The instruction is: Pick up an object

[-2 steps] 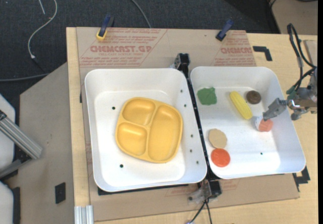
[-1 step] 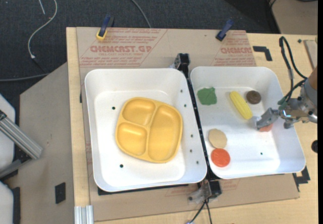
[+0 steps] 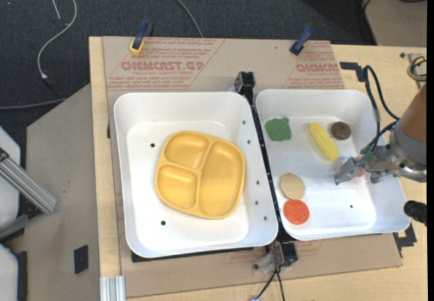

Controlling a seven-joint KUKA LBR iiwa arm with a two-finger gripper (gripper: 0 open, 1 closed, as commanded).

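Observation:
The right bin (image 3: 359,222) holds a green leafy piece (image 3: 278,129), a yellow corn cob (image 3: 323,141), a small brown round piece (image 3: 340,131), a tan round biscuit (image 3: 293,186) and a red-orange disc (image 3: 296,212). My gripper (image 3: 346,171) hovers low over the bin's right half, just below and right of the corn cob and right of the biscuit. Nothing shows in its grasp.
The left bin (image 3: 135,157) carries a yellow three-compartment plate (image 3: 201,173). A black clamp (image 3: 245,82) joins the bins at the back. Cables (image 3: 374,96) run along the right bin's far right wall. Blue clips (image 3: 141,36) pin the cardboard base.

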